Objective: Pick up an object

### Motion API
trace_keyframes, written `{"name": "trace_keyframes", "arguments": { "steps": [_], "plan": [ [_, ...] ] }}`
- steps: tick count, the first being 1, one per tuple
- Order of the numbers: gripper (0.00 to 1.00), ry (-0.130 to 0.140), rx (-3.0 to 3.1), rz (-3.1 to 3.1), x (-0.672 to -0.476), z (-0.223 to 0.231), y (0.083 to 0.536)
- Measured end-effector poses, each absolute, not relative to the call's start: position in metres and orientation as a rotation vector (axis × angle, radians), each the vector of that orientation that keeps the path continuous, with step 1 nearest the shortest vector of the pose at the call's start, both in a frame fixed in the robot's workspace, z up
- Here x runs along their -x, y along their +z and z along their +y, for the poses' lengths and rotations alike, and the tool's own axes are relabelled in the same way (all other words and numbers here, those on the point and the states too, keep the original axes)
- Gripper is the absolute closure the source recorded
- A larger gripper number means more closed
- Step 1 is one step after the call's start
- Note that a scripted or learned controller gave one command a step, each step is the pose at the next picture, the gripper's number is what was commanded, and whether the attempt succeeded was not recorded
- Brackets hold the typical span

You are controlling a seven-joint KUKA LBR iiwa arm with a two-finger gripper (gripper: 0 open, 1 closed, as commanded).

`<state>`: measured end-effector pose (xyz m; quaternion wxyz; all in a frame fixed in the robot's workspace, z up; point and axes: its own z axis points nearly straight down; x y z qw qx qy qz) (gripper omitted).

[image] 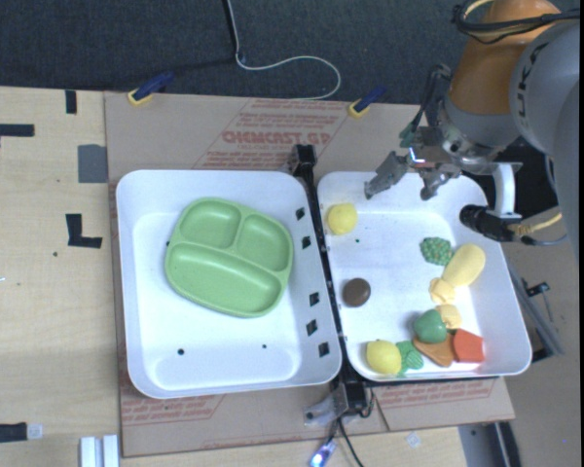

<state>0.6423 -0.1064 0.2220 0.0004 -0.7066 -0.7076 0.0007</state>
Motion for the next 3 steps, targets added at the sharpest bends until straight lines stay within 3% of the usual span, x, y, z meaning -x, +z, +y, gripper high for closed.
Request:
{"name": "trace_keyframes", "arguments": {
  "steps": [1,2,3],
  "plan": [
    [1.00,0.002,2.217,-2.224,-0.642,-0.106,0.232],
    [1.00,-0.019,2.220,-2.238,-0.621,-0.051,0.382],
    [1.00,-0.010,2.221,-2.230,-0.597,-0.037,0.462]
  ]
}}
